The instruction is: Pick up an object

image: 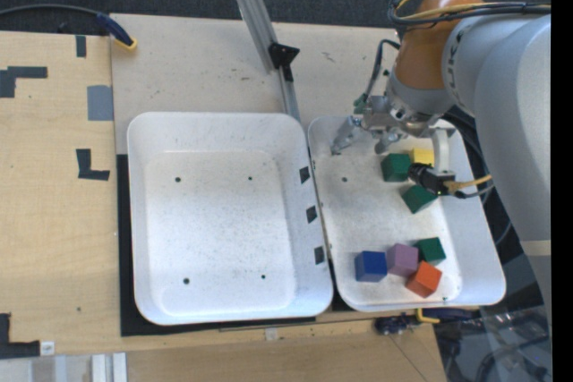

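The right bin's (466,282) far right corner is covered by the grey arm (501,94). The yellow block (423,157) is partly hidden behind the claw (363,137), whose fingertips are blurred.

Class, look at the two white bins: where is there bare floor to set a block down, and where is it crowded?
The left bin is bare across its floor. In the right bin, the strip along its left wall is free. Crowded: the blue block, purple block and orange block at front, and beneath the pincer.
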You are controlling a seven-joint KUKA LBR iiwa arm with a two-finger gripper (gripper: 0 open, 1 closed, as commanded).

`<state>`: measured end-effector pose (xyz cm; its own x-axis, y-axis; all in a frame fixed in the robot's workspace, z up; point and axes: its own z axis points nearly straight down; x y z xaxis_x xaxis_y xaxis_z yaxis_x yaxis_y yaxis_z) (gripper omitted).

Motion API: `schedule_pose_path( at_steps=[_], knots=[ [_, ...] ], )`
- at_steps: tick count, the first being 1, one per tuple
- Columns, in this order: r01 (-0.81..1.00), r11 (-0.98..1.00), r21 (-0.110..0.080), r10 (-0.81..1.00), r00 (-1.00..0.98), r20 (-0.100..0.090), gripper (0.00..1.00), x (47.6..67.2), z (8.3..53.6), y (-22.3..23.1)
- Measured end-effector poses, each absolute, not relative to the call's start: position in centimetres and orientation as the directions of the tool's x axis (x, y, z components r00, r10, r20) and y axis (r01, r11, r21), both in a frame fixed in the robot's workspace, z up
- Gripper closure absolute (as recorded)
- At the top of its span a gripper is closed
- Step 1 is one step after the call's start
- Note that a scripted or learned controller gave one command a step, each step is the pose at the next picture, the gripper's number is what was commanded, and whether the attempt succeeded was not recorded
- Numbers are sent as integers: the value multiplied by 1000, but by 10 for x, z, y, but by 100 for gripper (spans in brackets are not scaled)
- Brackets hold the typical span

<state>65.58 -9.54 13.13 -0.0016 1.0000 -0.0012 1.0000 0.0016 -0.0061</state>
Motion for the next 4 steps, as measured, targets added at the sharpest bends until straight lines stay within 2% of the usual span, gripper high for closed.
schedule_pose_path(
  at_steps=[1,3,4],
  knots=[
    [1000,4,-2,1000,-4,-1,100,657,145,-94],
    [1000,2,7,1000,-2,-1,100,662,269,-81],
    [1000,2,2,1000,-2,0,100,662,286,-81]
  ],
)
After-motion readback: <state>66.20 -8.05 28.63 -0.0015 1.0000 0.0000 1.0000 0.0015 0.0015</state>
